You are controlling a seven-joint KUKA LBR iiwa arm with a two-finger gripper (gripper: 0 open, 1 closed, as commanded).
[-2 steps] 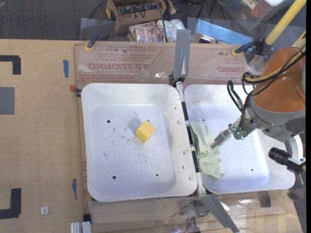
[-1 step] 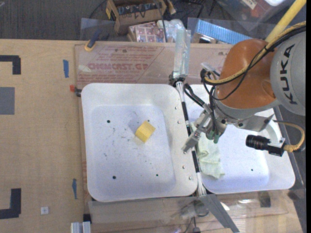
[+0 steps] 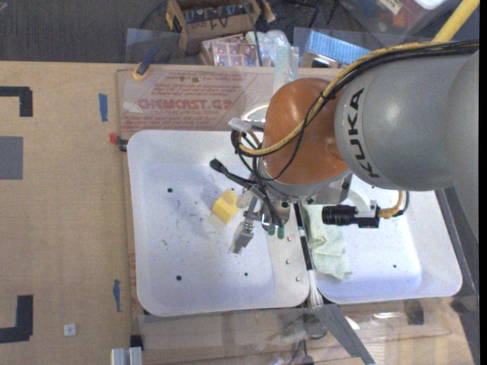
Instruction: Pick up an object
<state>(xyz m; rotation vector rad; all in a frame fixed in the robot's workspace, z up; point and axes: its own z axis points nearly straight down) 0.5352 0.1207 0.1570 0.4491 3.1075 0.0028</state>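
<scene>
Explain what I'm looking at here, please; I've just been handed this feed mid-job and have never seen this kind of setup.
This is one fixed camera above a bench, looking down at a slant. The big grey shape with the orange band is a KUKA robot arm reaching in from the right. At its tip is a two-finger claw, hanging low over the left bin. Two shallow white bins sit side by side. In the left bin lies a small yellow block, just left of the claw and not between its fingers. In the right bin lies a pale crumpled cloth near the divider. Nothing can be seen held yet; the job is to pick up an object.
</scene>
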